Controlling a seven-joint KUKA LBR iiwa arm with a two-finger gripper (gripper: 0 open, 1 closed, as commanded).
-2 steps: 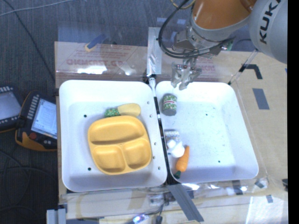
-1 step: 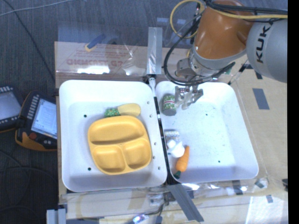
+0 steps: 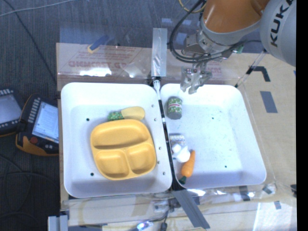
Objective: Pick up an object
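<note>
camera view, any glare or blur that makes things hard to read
Camera view: soft focus overall; glare on the clear plastic sheet behind the bins and the tape along the front edge; white bins nearly blown out; the gripper slightly blurred; the carrot and yellow tray read clearly.

Two white bins [image 3: 211,174]. Yellow compartment tray [image 3: 124,148] in the left one, with a pale yellow piece [image 3: 133,112] and a green bit [image 3: 115,115] at its 12 o'clock. In the right bin, a green-and-grey patterned can [image 3: 174,107]; at its 6 o'clock, white lumps [image 3: 180,151] and an orange carrot [image 3: 188,163]. Orange band [image 3: 231,6] above the metallic grey pincer [image 3: 193,83]. Tan worktop [image 3: 276,124].
</note>
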